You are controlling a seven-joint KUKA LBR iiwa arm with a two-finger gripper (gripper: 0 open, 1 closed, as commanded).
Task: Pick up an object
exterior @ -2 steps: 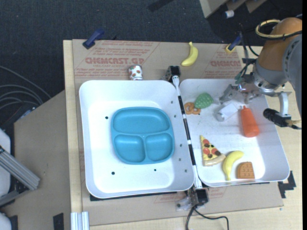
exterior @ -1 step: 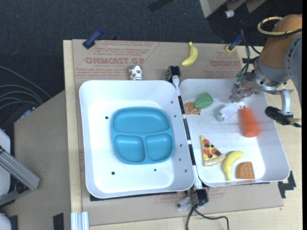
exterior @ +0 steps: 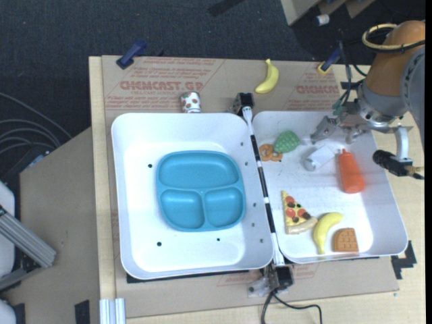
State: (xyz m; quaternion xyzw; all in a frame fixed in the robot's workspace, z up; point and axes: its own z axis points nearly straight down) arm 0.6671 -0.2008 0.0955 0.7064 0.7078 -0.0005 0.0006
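here we start at the left, where the left bin (exterior: 128, 181) carries a blue divided tray (exterior: 200, 189) lying flat near its middle. above that bin, on the brown board (exterior: 162, 79), sit a small spotted cup (exterior: 191, 102) and, further right, a yellow banana (exterior: 268, 78), both outside the bins. crossing the seam into the right bin (exterior: 385, 208), we find a pretzel (exterior: 270, 152) touching a green leafy piece (exterior: 287, 141) near the upper left corner. lower down lie a pizza slice (exterior: 295, 213), a second banana (exterior: 326, 228) just beside it, and a waffle-like cookie (exterior: 345, 239) next to that banana, all near the front wall. a grey cylinder (exterior: 318, 158) rests toward the middle, with an orange bottle (exterior: 349, 171) just to its right, lying on its side. the gripper (exterior: 339, 127) hovers above the upper part of this bin, near the cylinder; its fingers look spread apart with nothing between them, and the grey arm (exterior: 395, 73) reaches in from the right.
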